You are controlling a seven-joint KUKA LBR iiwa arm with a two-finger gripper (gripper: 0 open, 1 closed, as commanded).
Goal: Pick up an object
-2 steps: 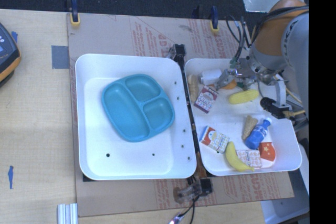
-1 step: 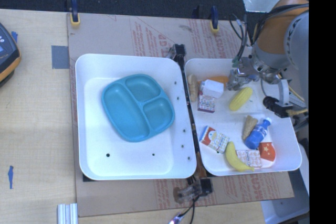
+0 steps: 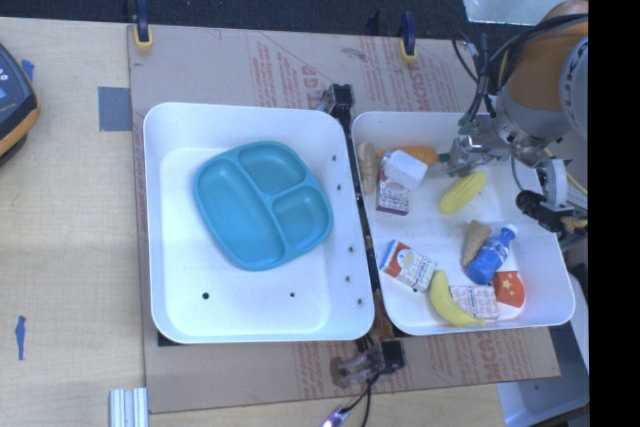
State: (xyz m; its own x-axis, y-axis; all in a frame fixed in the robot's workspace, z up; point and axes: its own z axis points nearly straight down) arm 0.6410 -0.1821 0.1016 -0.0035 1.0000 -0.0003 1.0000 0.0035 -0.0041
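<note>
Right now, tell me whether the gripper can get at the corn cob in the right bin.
Probably yes. The gripper hangs just above the corn cob, which lies apart from its neighbours with bare bin floor around it.

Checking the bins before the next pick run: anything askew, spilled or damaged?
Nothing looks spilled or broken. The blue divided plate sits rotated in the left bin, not square to its walls. In the right bin the items lie jumbled: blue bottle on its side, banana against small cartons. The gripper is beside the corn.
</note>
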